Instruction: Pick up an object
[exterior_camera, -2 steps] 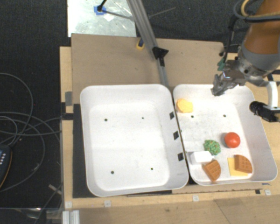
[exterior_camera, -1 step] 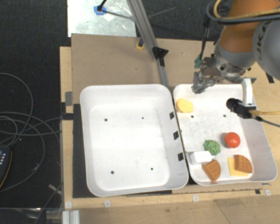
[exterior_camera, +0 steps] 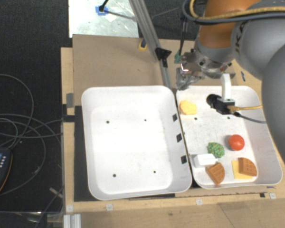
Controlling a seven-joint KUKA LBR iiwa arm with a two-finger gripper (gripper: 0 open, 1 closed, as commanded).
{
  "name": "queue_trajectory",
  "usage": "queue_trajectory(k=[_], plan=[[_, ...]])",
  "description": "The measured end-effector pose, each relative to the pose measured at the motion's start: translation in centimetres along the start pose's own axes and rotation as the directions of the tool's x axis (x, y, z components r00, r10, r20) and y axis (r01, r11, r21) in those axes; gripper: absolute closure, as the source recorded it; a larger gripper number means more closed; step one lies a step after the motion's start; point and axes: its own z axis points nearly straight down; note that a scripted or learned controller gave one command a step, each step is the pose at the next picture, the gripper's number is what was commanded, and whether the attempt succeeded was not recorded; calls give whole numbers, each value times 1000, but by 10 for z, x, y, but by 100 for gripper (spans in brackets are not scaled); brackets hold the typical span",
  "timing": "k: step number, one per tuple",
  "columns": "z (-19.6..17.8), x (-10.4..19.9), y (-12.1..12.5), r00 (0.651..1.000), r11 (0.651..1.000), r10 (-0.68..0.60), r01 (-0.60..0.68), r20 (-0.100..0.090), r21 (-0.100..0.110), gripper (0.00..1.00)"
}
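Note:
The right bin [exterior_camera: 270,148] holds several small objects. A yellow lump [exterior_camera: 188,108] lies near its far left corner. A green broccoli-like piece [exterior_camera: 216,149] and a red ball-shaped piece [exterior_camera: 236,142] sit mid-bin. Along the near edge are a white block [exterior_camera: 204,159], a brown wedge [exterior_camera: 216,173] and a yellow slab with a brown piece on top [exterior_camera: 243,167]. My gripper [exterior_camera: 183,82] hangs over the far left corner of this bin, just beyond the yellow lump and apart from it. Nothing shows in its grasp.
The left bin [exterior_camera: 128,90] lies beside the right one, joined by black clips [exterior_camera: 179,137]. A black fitting with a yellow cable [exterior_camera: 221,103] hangs from the arm over the right bin. A grey pole [exterior_camera: 147,27] slants down behind the bins. Cables [exterior_camera: 19,122] lie on the floor at left.

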Motion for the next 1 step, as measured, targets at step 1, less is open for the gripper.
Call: queue_trajectory(k=[1], plan=[[-3, 52, 3, 1000, 1000, 1, -1, 0, 0, 100]])
